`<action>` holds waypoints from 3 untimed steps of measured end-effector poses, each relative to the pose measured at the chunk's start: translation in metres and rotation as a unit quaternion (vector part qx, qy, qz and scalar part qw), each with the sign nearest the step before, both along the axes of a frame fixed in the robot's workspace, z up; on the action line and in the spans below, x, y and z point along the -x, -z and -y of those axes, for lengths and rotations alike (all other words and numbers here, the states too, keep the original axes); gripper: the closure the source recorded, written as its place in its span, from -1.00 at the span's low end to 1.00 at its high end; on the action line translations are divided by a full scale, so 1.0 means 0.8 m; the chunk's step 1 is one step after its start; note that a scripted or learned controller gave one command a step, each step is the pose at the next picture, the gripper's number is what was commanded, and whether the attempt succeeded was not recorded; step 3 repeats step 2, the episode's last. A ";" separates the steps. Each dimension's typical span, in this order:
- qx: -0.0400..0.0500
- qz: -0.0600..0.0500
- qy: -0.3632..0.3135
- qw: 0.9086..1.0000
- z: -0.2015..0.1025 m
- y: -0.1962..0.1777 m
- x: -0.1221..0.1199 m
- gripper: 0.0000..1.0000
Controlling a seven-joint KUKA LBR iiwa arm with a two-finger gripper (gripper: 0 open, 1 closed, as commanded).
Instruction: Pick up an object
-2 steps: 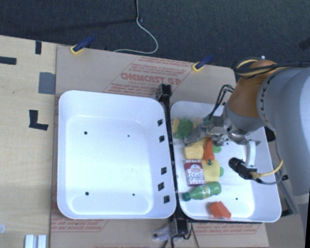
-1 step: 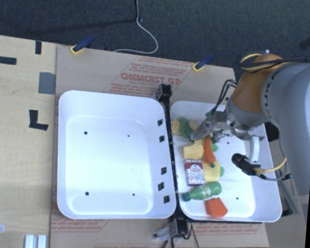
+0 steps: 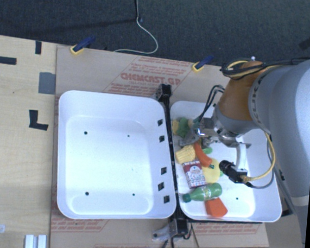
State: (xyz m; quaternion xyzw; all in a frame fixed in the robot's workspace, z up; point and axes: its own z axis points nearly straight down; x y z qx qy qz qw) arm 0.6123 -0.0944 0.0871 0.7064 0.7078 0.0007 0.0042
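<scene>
The right bin (image 3: 256,209) holds a heap of small toys along its left side: a green leafy piece (image 3: 183,126), a yellow block (image 3: 185,153), an orange carrot-like piece (image 3: 202,155), a red and white packet (image 3: 195,174), a green bottle (image 3: 203,192) and an orange-red piece (image 3: 216,208). My gripper (image 3: 202,134) hangs low over the top of this heap, just above the orange piece and beside the green leafy one. The wrist hides its fingers from above.
The left bin (image 3: 111,154) lies beside the right one, split from it by a black divider (image 3: 166,149). Both rest on a cardboard sheet (image 3: 143,78). A black cable (image 3: 248,179) loops from the wrist over the right bin. The grey arm covers the right side.
</scene>
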 end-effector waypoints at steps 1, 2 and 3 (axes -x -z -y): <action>-0.001 -0.001 0.000 1.000 0.000 -0.013 0.000 1.00; -0.004 -0.006 0.001 1.000 -0.029 -0.126 0.104 1.00; -0.004 -0.006 0.001 1.000 -0.029 -0.126 0.104 1.00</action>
